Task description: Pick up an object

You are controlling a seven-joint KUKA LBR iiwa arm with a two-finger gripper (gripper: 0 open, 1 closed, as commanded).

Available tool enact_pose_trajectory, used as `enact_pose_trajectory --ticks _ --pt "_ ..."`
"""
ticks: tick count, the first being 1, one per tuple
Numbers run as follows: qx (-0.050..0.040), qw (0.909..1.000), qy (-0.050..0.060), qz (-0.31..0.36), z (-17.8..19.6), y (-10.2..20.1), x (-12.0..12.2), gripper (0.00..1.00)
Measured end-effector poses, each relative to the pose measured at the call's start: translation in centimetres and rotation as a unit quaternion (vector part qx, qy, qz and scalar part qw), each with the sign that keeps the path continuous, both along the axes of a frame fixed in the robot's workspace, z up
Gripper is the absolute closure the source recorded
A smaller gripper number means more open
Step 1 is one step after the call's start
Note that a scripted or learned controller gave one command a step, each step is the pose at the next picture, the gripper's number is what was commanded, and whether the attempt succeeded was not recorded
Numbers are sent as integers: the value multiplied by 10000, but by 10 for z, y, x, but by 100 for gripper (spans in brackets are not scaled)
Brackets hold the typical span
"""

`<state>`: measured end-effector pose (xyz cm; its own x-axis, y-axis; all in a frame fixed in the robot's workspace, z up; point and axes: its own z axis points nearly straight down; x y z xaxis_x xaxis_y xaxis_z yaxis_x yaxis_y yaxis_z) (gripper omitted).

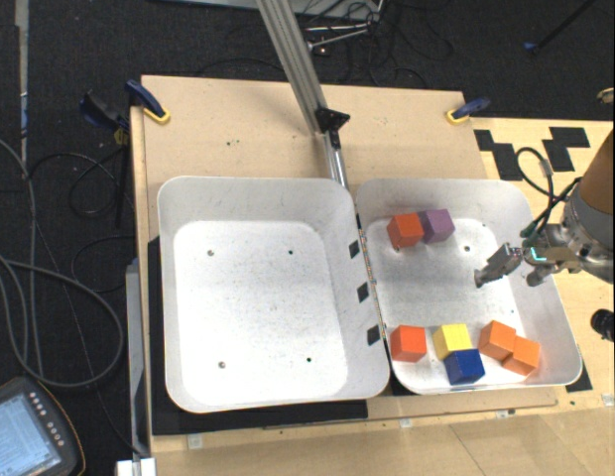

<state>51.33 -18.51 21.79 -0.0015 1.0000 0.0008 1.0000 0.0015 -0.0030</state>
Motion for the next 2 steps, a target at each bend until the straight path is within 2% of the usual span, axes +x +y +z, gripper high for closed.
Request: enact_pose_trajectory --ticks 1,2 --pt "-4 10000 -14 -6 1 0 1 0" --pt "3 10000 8 -7 -50 7 8 0"
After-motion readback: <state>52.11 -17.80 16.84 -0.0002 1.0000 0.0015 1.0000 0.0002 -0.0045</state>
